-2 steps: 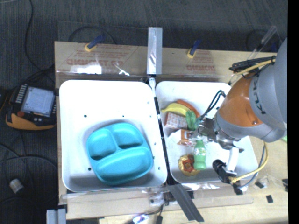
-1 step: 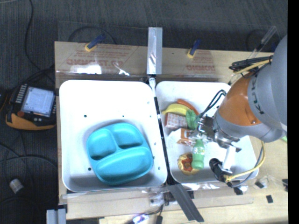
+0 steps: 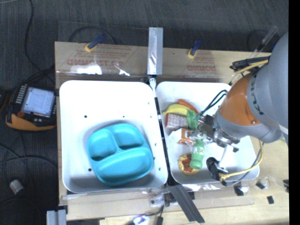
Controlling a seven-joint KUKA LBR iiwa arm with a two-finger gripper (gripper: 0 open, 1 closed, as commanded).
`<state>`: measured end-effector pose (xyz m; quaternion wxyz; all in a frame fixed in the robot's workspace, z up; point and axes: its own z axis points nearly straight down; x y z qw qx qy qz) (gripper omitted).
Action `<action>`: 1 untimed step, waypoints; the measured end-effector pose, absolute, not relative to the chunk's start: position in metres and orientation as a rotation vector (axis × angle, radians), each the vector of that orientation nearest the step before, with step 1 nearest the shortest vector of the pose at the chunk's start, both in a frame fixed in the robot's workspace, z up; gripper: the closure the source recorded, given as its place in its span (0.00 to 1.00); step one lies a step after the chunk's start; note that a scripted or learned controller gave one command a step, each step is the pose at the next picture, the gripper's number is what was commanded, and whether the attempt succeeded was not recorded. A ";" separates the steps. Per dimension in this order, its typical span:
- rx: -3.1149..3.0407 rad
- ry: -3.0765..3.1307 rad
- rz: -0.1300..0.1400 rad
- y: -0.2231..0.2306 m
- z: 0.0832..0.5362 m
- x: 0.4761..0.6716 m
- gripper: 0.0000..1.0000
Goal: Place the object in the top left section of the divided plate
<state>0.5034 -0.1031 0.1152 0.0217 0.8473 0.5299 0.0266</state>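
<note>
arm (image 3: 262, 102): reaches in from right, bent down over right bin (image 3: 243, 170) | gripper (image 3: 202, 134): low among toys, grip state cannot tell | green bottle (image 3: 197, 154): just below gripper | blue divided plate (image 3: 120, 152): left bin (image 3: 75, 125)

Two shallow white bins sit side by side on the table (image 3: 220, 57): the left bin (image 3: 75, 107) and the right bin (image 3: 243, 165); a silver strip (image 3: 155, 50) stands upright behind their shared wall; two clips, blue and yellow, (image 3: 95, 42) and (image 3: 193, 49), grip the cardboard backing; a handheld device with a lit screen (image 3: 33, 106) lies on the dark floor to the left, among black cables (image 3: 18, 3).
</note>
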 end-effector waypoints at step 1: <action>2.630 1.630 0.067 -0.108 0.110 0.501 0.00</action>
